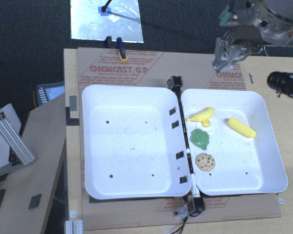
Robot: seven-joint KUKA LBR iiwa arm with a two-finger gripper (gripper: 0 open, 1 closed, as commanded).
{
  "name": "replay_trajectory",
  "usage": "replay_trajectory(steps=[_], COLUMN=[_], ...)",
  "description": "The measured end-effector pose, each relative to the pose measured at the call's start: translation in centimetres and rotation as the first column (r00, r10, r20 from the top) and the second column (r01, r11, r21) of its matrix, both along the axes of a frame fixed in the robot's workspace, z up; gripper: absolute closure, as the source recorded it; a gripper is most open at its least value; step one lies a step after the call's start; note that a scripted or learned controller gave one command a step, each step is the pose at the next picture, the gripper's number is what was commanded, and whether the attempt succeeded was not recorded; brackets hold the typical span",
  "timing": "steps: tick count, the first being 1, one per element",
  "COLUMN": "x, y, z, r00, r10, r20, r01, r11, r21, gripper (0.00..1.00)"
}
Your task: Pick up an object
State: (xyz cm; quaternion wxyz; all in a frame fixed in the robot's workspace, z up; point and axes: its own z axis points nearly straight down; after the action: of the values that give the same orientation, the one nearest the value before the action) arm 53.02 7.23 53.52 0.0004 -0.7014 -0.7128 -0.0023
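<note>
The right bin [263, 130] holds several toy foods. A yellow banana [201, 115] lies near its upper left, with a fried egg [206, 124] just below it. A yellow corn cob [241, 127] rests to the right. A green leafy piece [200, 139] and a round cookie [205, 162] lie close to the bin's left wall. My gripper [228, 61] hangs high above the bench behind the right bin, well away from every item, with nothing between its fingers.
The left bin [129, 140] sits beside the right one, joined by a black clip strip [181, 130]. A yellow and blue clamp [121, 50] holds the cardboard at the back. A black cylinder [284, 85] juts in at right.
</note>
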Motion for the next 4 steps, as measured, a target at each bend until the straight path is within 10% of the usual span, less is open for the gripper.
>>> replay_trajectory(steps=[1,2,3,4], x=[-0.1,-3.1,-2.8,-1.7], y=[6.0,10.1,8.1,12.7], z=[0.0,-12.4,-4.4,0.3], r00=[1.0,1.0,1.0,1.0], r10=[-0.006,-0.007,-0.017,-0.009], r20=[-0.001,-0.015,0.007,0.004], r01=[0.006,0.007,0.017,0.009], r11=[1.0,1.0,1.0,1.0], r21=[-0.001,-0.006,-0.001,0.001], gripper=[1.0,1.0,1.0,1.0])
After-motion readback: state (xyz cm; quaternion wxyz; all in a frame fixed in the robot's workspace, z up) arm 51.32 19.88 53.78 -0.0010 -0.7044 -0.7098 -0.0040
